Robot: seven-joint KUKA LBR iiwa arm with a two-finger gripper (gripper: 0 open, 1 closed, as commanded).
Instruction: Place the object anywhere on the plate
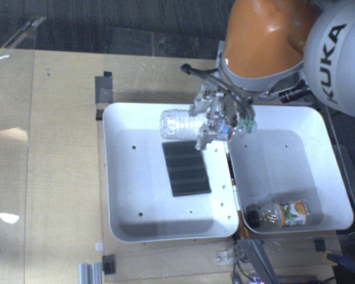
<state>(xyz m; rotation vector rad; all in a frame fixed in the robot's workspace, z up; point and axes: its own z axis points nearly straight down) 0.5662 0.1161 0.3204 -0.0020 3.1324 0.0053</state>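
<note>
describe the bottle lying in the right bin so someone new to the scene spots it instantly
Start at the right-hand shallow white bin, the one under the grey and orange arm. Look along its near wall: a small bottle with a dark cap and an orange and green label lies on its side. Unlike the clear plastic bottle at the gripper in the left bin, it has a colourful label.

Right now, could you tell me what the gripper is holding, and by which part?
The gripper appears to hold the clear plastic bottle by its right end, above the left bin.
</note>
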